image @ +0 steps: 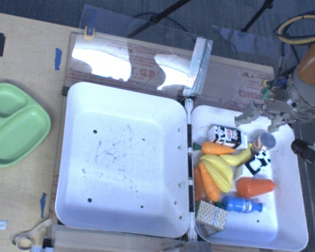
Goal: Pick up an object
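The right bin (290, 230) holds a heap of toys. Among them are a black-and-white cow-print box (225, 135), a yellow banana (235, 159), a corn cob (218, 173), two orange carrots (216, 149), a red-orange pepper (255, 186), a blue bottle (242, 205), a checkered black-and-white piece (258, 162) and a patterned paper box (211, 216). My gripper (265, 121) hangs over the bin's far edge, just beyond the cow-print box. It is open, with nothing between its fingers. A small grey round piece (268, 139) lies just below it.
The left bin (89, 104) sits beside the right one, parted from it by a ridge. A green divided plate (6, 123) rests on the bench at far left. A clear upright panel (198, 66) stands behind the bins. Cables loop by the arm at top right.
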`<act>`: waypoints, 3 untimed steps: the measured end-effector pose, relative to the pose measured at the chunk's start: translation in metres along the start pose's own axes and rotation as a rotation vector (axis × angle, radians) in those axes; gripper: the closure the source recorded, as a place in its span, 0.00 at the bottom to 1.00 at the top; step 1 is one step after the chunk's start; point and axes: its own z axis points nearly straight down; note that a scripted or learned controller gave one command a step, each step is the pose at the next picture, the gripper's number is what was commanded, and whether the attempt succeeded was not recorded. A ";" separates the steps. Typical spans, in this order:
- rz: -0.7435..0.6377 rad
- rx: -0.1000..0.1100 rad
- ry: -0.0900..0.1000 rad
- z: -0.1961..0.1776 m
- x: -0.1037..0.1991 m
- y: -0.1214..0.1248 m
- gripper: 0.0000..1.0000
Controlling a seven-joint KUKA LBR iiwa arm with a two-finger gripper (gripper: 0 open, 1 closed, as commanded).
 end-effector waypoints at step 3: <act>0.005 -0.010 0.001 0.098 -0.089 -0.040 1.00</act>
